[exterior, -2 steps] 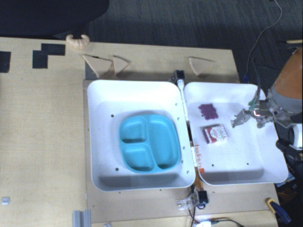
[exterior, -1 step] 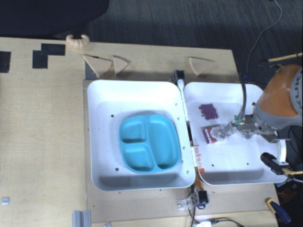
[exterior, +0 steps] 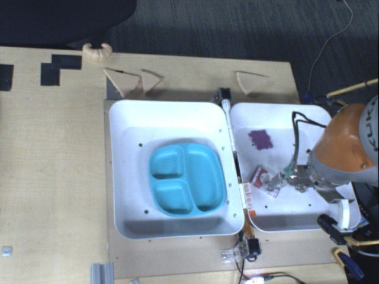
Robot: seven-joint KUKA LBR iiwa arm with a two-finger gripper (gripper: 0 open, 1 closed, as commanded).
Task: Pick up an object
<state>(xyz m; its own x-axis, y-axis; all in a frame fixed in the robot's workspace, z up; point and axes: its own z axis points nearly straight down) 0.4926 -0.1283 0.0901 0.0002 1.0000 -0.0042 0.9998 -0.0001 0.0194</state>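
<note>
Bins are set side by side on the wooden bench (exterior: 53,176), touching along a shared middle edge. The left bin (exterior: 127,158) is taken up mostly by a blue divided plate (exterior: 187,178), which has three compartments and is laid flat near the middle; nothing can be seen inside those compartments.

The right bin (exterior: 278,118) holds a bit more. A small purple object (exterior: 260,139) is seen lying on the floor toward the far side, kinda flat and ragged at the edges. Nearer the front, a small red and white packet (exterior: 258,176) is found close to the dividing wall, with a clear crinkly wrapper (exterior: 273,184) just beside it.

The arm (exterior: 349,144) is reached in from the right, with its orange band over the right bin's edge. The gripper (exterior: 291,176) is placed low in that bin, right up against the clear wrapper. How far the pincer is open can't be made out here tbh, and whether anything is actually pinched can't be told either.
</note>
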